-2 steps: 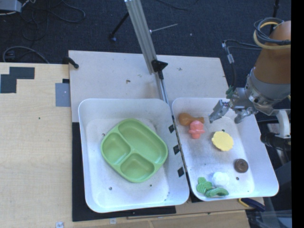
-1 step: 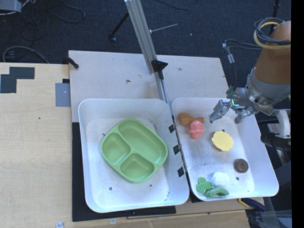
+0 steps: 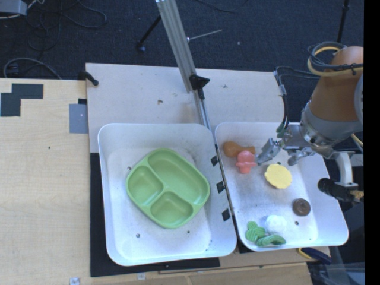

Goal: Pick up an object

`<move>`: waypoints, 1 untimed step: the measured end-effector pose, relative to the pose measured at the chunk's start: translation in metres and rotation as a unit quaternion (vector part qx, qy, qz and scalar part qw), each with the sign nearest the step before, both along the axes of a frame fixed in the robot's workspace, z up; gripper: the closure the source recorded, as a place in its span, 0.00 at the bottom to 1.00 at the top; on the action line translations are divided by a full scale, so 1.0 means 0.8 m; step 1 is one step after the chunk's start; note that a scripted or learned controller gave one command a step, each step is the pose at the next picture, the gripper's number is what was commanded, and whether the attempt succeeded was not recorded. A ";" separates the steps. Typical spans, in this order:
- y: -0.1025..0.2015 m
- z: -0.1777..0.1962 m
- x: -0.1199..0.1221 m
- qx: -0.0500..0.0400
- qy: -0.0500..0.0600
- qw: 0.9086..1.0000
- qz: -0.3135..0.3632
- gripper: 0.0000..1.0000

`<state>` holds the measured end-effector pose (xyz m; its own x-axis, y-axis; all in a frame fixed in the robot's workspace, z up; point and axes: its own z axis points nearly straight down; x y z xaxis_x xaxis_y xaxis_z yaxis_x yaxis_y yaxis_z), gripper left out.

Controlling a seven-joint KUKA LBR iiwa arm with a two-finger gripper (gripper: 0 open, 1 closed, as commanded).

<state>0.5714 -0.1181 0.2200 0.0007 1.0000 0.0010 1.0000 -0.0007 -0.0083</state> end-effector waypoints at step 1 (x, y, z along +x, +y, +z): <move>0.003 -0.076 0.008 0.000 0.000 1.000 0.000 0.00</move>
<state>0.5776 -0.1159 0.1588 0.0005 1.0000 0.0017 1.0000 -0.0005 -0.0090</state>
